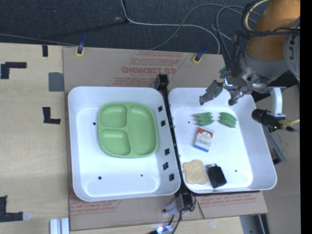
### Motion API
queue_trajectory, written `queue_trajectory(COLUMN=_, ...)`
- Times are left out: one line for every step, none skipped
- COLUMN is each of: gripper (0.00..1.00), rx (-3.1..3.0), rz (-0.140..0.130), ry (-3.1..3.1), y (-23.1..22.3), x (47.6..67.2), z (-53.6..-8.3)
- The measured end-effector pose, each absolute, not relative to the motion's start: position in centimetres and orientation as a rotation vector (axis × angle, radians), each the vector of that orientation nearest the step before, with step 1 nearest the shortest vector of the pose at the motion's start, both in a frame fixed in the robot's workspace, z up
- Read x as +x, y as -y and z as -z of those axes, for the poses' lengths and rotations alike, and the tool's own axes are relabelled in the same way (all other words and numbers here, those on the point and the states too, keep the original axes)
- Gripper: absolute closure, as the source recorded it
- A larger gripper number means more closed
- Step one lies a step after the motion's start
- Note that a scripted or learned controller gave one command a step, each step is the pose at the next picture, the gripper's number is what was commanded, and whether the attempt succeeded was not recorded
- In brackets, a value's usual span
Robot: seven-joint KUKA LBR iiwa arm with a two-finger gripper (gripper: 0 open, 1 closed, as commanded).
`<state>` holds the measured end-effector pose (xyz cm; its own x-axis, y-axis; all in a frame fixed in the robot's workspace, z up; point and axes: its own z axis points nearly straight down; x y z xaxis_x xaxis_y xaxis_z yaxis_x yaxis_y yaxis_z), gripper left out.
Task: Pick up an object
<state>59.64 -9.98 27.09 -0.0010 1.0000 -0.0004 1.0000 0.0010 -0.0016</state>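
My gripper (222, 95) hangs open over the back of the right bin (253, 150), with nothing between its fingers. Just in front of it lie two green leafy pieces, one on the left (204, 118) and one on the right (227, 119). A small red, white and blue box (204, 139) lies in the middle of the bin. Near the bin's front sit a tan sponge-like block (195, 171) and a small black object (216, 175).
The left bin (83, 145) holds a green divided plate (128, 129). A black clip strip runs between the bins (168, 130). Cables trail across the dark surface at the back. The arm's body (273, 33) stands at the upper right.
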Motion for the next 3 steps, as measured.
queue_trajectory(gripper=0.0, rx=-2.22, rz=-0.006, ry=2.221, y=10.5, x=60.4, z=-22.1)
queue_trajectory(gripper=0.0, rx=-2.218, rz=-0.007, ry=2.221, y=9.6, x=60.9, z=-16.7)
queue_trajectory(gripper=0.0, rx=-2.22, rz=-0.007, ry=2.221, y=10.6, x=60.9, z=-11.2)
